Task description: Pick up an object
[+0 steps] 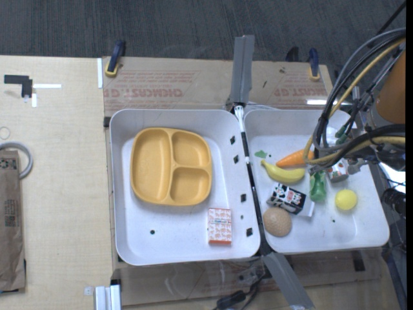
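The right bin [361, 234] holds several things. An orange carrot [293, 157] lies above a yellow banana [282, 172]. Below them are a black-and-white carton [287, 198], a brown round ball [277, 222], a green object [318, 187] and a yellow lemon [346, 199]. My gripper [337, 171] hangs low over the right bin's middle, just right of the carrot's tip and above the green object and the lemon. Cables partly cover it.
The left bin [122, 192] carries a yellow divided plate [171, 166] and a small orange-and-white box [220, 227] near its front right corner. A grey divider rail [242, 76] runs between the bins. Brown cardboard lies behind them.
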Controlling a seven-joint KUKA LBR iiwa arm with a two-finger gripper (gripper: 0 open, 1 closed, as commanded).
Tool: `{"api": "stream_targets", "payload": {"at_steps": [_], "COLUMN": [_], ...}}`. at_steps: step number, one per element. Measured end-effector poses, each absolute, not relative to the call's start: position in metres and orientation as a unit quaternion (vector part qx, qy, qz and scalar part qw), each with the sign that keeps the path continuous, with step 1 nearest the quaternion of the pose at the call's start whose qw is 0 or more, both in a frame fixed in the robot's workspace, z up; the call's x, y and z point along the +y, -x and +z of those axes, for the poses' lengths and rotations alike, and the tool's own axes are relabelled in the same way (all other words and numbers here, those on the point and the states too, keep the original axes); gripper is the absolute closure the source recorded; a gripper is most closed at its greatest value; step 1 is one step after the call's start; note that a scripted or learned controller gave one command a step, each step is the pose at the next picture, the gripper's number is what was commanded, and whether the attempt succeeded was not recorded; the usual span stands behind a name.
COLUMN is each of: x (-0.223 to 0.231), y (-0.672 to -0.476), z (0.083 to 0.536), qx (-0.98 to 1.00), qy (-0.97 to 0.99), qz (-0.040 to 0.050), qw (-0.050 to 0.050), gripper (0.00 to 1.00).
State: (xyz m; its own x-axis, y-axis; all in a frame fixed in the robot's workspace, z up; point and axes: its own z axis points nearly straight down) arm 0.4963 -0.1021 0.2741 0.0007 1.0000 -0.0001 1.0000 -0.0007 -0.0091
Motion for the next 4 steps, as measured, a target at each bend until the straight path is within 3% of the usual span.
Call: {"api": "stream_targets", "payload": {"at_steps": [1, 2, 3, 4], "x": [-0.101, -0.128, -0.173, -0.205], "y": [-0.518, -0.490, -0.495, -0.478], "z": [0.114, 0.124, 0.191, 0.098], "qx": [-0.760, -0.812, -0.608, -0.658], "qy": [0.650, 0.583, 0.794, 0.753], "qz": [-0.0020, 0.0010, 0.0035, 0.0017], "qw": [-0.002, 0.002, 0.003, 0.003], "gripper": [0.00, 0.00, 0.00, 0.00]}}
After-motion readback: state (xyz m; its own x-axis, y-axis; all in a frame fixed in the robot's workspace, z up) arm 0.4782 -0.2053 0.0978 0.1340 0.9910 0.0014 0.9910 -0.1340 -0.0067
